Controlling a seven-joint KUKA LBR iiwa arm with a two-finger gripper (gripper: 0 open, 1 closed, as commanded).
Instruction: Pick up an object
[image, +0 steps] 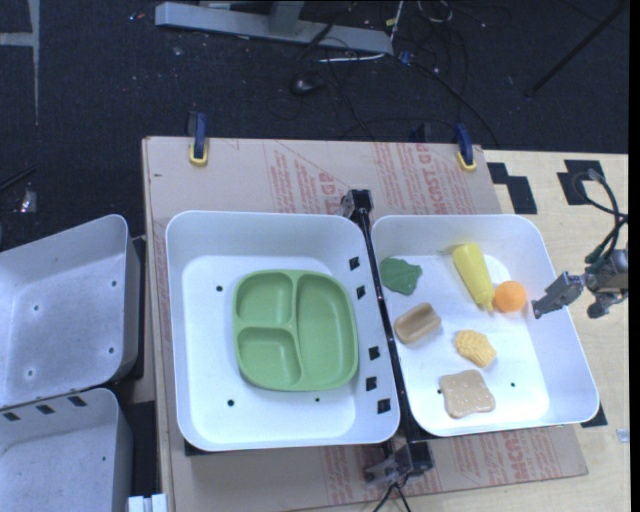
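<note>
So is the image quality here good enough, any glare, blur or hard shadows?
Camera view: lighting is even and soft, with the white right bin slightly bright but no real glare; the food items and green tray look reasonably sharp; the gripper at the right edge is small and blurry.

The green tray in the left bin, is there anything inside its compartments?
Nothing: the green tray shows three bare compartments. It lies flat in the left bin, hiding the bin floor beneath it. The toy foods are all in the right bin.
</note>
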